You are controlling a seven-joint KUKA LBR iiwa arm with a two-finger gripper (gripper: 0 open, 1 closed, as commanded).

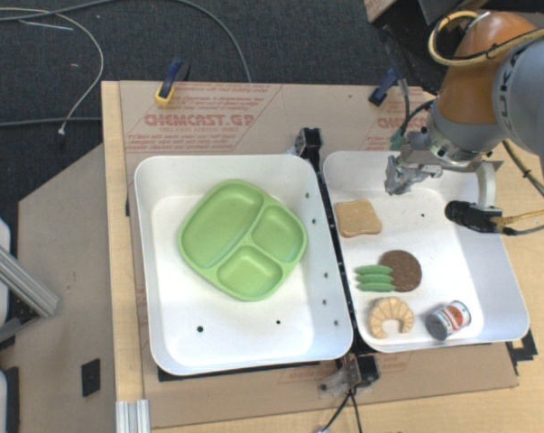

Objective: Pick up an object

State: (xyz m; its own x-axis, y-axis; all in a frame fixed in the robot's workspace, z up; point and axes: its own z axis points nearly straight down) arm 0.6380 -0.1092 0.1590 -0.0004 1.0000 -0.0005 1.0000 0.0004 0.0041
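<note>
1. At the near edge of the right bin (511,287), a small can (448,319) with a red-and-white label lay on its side, its long axis running near-left to far-right and its grey end facing near-left; a curled, tan croissant (391,315) lay just to its left.
2. A little farther in, three smooth green bean pods (374,278) lay stacked with their long axes left to right, touching a round, dark brown patty (401,270) on their right.
3. Beyond them, near the bin's left wall, sat a flat, tan slice of toast (357,217), roughly square.
4. In the left bin (154,242), a glossy light-green plastic tray (242,239) with three compartments lay turned at a slant, about the middle.
5. Over the far part of the right bin hung the gripper (403,180), metallic grey, below the arm's orange band; whether its fingers were parted or closed could not be told, and nothing showed between them.
6. Both shallow white bins rested on a printed brown cardboard sheet (208,115), clipped at its far edge by a blue clamp (170,79), with dark carpet (64,25) and loose cables beyond.
</note>
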